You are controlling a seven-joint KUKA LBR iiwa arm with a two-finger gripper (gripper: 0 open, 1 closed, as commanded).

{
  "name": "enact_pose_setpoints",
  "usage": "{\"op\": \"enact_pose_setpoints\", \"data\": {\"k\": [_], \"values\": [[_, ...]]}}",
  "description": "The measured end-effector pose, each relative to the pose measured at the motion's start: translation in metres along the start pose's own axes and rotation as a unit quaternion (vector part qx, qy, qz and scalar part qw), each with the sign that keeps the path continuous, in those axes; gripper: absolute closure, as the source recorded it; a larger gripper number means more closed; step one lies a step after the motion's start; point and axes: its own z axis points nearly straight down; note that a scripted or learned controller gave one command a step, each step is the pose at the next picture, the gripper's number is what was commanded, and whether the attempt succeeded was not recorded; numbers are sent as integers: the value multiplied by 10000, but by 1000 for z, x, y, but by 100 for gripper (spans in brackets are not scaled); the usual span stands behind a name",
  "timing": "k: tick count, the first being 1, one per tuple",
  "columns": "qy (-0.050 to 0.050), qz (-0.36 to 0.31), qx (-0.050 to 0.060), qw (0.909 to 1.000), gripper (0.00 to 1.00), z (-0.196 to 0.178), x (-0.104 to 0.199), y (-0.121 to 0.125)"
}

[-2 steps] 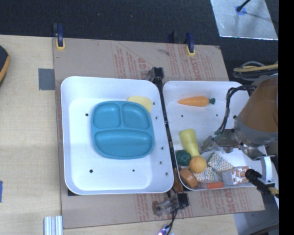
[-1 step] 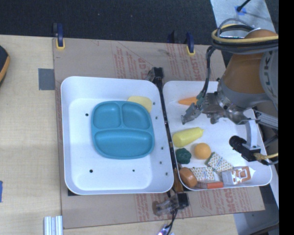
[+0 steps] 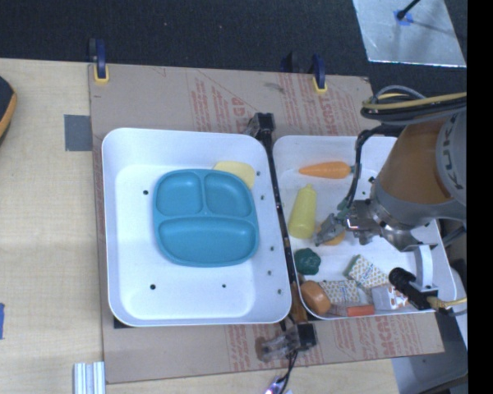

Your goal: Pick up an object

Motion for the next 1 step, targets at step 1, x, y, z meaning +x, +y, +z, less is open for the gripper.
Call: {"op": "enact_pose_setpoints", "data": {"k": [1], "values": [[-3,-20,-60,10000,0,7,-22,45]]}}
